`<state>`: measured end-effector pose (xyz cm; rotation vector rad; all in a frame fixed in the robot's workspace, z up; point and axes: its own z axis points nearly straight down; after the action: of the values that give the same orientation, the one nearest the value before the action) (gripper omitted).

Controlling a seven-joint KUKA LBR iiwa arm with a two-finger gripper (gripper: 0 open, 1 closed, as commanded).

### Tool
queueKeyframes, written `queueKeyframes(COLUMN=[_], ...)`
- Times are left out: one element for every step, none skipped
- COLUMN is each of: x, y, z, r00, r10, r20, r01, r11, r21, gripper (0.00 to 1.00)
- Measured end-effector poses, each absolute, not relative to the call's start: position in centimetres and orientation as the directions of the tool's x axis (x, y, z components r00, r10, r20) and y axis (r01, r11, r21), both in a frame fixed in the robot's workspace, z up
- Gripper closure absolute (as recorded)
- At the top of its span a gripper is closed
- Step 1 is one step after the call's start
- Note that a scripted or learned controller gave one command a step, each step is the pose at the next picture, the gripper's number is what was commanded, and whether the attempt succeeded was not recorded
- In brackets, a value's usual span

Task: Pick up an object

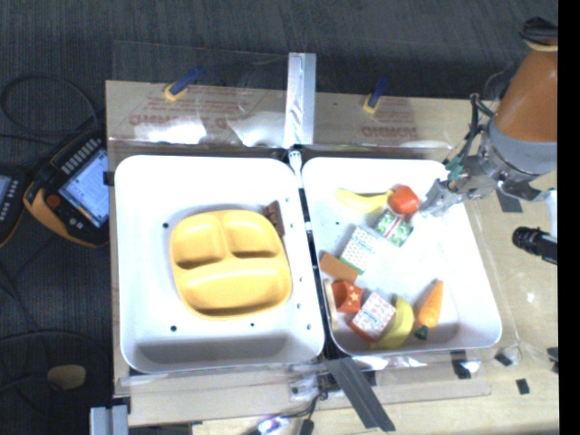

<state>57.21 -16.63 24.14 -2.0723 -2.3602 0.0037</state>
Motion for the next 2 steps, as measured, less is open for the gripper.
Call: queueKeyframes(x=[57.2,57.6], y=[-16.6,-11.3], z=[24.1,10.3], r00=[-0.13,-0.108], r10=[0.992,0.994], r20=[0.0,-0.002], r01=[0.992,0.994], r11=[0.13,0.108], r21=[-0.001,0.013], gripper=[0.0,0.0])
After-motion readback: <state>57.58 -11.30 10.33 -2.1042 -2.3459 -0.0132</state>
